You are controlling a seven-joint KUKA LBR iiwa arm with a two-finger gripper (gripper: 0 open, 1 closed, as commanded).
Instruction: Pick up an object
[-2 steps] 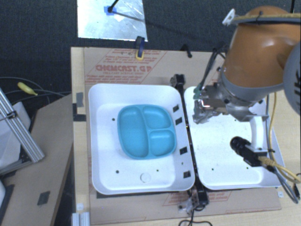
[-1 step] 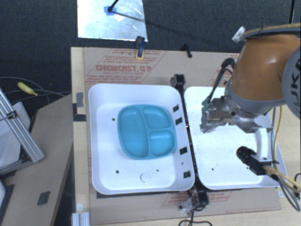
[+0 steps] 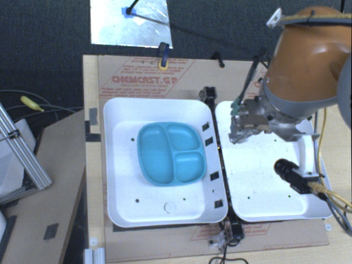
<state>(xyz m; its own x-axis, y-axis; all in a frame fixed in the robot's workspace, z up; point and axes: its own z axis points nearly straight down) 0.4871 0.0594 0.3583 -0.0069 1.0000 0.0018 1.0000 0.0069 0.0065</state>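
Blue three-compartment plastic plate (image 3: 169,153) lies in the left shallow white bin (image 3: 124,202); hand (image 3: 237,133) hovers over the right bin (image 3: 258,205), grip state unclear.

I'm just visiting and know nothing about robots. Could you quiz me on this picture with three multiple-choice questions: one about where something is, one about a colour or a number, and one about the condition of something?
1. Where does the divided plate lie?
A. In the left bin
B. In the right bin
C. On the cardboard behind the bins

2. How many compartments does that plate have?
A. Two
B. Three
C. Five

3. How does the plate lie?
A. Flat, open side up
B. Turned upside down
C. Standing on its edge

Answers:
1. A: the blue plate sits in the middle of the left bin, while the gripper is over the right bin.
2. B: ridges split it into one long section and two smaller ones.
3. A: its hollow compartments face the camera.
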